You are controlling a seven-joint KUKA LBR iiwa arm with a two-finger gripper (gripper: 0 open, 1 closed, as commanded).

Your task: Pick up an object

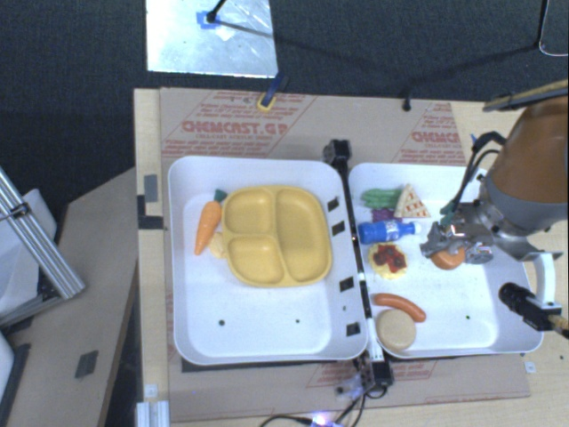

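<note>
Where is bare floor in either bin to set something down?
Left bin: bare strip along the near wall, below the yellow tray. Right bin: bare patch right of the sausage and bun. It is crowded around the blue bottle and gripper.

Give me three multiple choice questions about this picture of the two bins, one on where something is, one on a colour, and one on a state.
1. Where does the carrot lie?
A. left bin, left of the yellow tray
B. right bin
C. on the bench

2. What colour is the bottle?
A. red
B. blue
C. green

3. How does the yellow divided tray stand?
A. full of toys
B. flipped over
C. nothing in its compartments

Answers: 1 A, it lies beside the tray's left rim. 2 B, its body is blue. 3 C, all compartments show bare yellow.
</note>
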